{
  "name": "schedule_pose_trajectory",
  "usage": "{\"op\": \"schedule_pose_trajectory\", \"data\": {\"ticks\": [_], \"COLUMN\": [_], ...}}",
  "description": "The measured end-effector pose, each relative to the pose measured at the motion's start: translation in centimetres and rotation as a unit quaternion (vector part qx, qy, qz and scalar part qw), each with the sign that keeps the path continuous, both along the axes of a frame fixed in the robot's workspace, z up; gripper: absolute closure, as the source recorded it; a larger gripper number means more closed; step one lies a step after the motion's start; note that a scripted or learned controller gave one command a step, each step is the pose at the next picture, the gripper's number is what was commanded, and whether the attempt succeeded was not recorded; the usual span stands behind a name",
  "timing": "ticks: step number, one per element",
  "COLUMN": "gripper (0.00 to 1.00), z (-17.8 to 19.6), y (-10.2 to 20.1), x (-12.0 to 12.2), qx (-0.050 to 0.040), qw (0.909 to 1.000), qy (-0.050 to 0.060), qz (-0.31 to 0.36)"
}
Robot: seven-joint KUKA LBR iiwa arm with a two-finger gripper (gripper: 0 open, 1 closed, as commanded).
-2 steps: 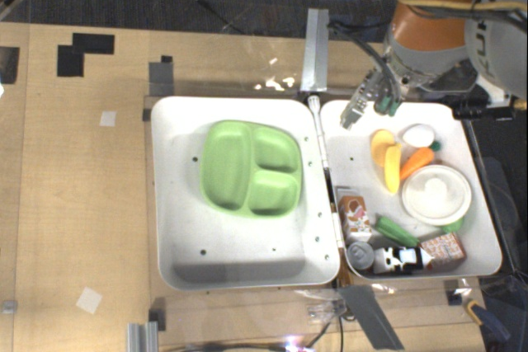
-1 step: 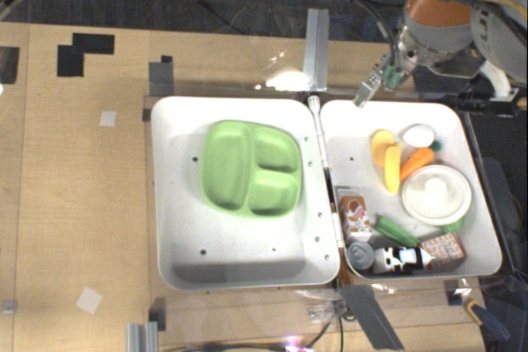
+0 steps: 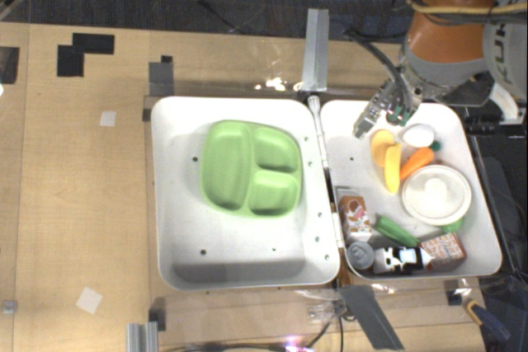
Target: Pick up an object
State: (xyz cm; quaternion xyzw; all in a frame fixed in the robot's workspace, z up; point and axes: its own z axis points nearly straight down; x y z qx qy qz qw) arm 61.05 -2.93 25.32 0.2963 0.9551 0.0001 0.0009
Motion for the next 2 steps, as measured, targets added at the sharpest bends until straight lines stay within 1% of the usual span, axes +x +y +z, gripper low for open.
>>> {"op": "schedule_pose_trajectory", "data": {"ticks": [1, 2], "gripper": [1.0, 1.0], "z": [0.2, -2.7], "y": [4.0, -3.9], "x": [-9.4, -4.1], "qx": [0.0007, -0.0006], "qw": [0.9992, 1.0], "qy": [0.0, 0.001], "qz": [-0.039, 0.005]}}
